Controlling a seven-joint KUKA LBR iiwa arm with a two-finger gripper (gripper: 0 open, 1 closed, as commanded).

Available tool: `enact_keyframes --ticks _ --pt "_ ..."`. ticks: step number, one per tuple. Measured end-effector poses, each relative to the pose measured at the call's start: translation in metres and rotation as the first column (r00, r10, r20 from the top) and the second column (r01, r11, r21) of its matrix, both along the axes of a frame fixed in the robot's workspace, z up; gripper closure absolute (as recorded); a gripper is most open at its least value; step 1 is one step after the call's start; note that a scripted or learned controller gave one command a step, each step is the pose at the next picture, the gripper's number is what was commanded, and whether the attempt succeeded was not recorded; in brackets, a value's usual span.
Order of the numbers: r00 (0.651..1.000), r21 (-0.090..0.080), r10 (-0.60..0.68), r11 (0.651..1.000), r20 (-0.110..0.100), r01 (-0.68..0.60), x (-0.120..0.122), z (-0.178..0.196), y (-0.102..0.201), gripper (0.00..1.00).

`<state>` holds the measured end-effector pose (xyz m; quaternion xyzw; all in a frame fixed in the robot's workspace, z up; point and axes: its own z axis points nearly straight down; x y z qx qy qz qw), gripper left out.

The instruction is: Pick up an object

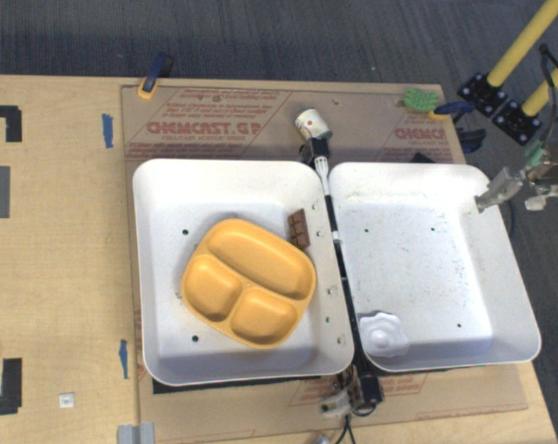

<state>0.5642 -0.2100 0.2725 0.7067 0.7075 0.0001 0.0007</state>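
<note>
We see a yellow 3-compartment tray (249, 281) in the left bin (158, 248), brown block (298, 228) touching its edge. White object (383, 331) in right bin (482, 276). Gripper (501, 191) at far right, grip state unclear.

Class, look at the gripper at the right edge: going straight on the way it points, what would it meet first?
Probably the right bin's bare floor; the gripper points left over its rim, though depth is unclear.
</note>
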Motion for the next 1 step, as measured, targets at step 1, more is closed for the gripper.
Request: enact_keyframes --ticks 1 --pt "0.952 0.002 -0.306 0.952 -0.004 0.306 -0.0779 -0.0652 0.0188 0.0"
